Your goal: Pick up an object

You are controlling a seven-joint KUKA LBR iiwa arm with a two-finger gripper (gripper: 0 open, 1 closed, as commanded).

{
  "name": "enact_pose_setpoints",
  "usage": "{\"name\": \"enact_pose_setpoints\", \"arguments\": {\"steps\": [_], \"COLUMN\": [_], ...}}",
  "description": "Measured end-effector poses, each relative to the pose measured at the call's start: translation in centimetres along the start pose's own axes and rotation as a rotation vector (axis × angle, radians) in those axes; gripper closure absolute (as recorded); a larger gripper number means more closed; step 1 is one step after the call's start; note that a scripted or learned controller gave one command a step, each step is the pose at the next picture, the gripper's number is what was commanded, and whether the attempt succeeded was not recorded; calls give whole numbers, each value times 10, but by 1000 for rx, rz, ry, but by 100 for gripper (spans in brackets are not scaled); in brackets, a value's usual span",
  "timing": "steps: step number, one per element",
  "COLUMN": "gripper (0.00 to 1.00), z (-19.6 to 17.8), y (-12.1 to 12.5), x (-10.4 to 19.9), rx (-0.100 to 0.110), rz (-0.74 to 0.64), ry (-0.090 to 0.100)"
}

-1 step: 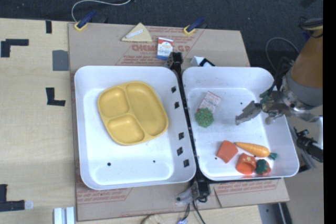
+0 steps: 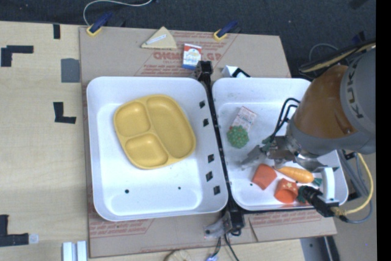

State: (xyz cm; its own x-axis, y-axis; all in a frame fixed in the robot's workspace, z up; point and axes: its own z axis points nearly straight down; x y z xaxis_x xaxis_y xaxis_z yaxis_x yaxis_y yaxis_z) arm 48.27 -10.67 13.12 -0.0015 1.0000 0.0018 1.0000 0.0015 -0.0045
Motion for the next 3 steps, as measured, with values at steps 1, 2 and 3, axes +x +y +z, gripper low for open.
{"name": "enact_pose_setpoints", "arguments": {"steps": [1, 2, 3], "gripper": [0, 0, 0], "z": [45, -40, 35], "y": [1, 1, 0], "x": [-3, -53, 6], "rx": [-4, -5, 0], "rz": [1, 2, 0], "ry": [-1, -3, 0]}}
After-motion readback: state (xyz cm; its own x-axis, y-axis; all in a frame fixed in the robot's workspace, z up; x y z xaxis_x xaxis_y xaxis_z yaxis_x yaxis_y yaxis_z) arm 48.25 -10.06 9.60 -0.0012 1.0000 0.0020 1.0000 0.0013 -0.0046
